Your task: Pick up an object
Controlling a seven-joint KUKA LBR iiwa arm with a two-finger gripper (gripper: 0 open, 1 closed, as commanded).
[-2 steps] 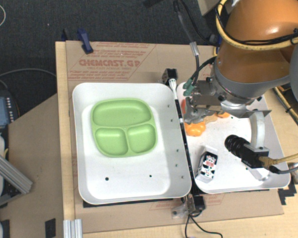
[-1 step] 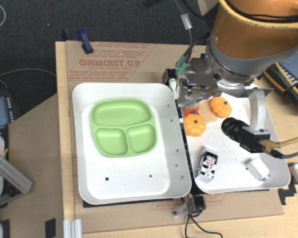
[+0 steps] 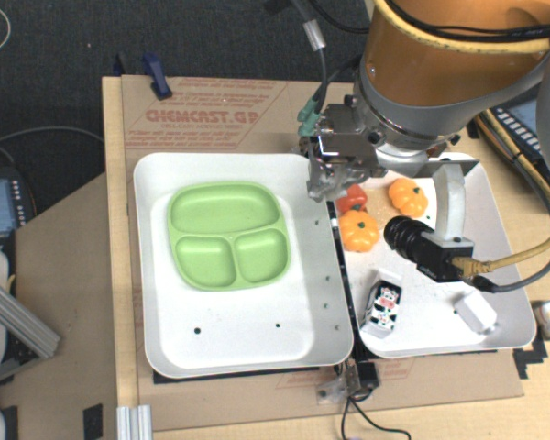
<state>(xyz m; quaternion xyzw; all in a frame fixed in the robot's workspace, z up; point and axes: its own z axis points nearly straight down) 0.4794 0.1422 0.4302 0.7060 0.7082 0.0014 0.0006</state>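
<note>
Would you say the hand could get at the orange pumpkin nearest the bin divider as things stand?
Probably yes. The hand hangs just above and beside that pumpkin, which lies uncovered in the right bin; only a small red item sits close by.

The arm (image 3: 458,53) is cut off by the top and right edges of the picture, and its big wrist hides the far part of the right bin (image 3: 495,246). The gripper (image 3: 328,186) sits low under the wrist, and its fingers are too dark and crowded to tell how they stand. A red thing (image 3: 353,197) lies half hidden just beside it, and the print on the small black and white toy (image 3: 383,305) is too small to read.
</note>
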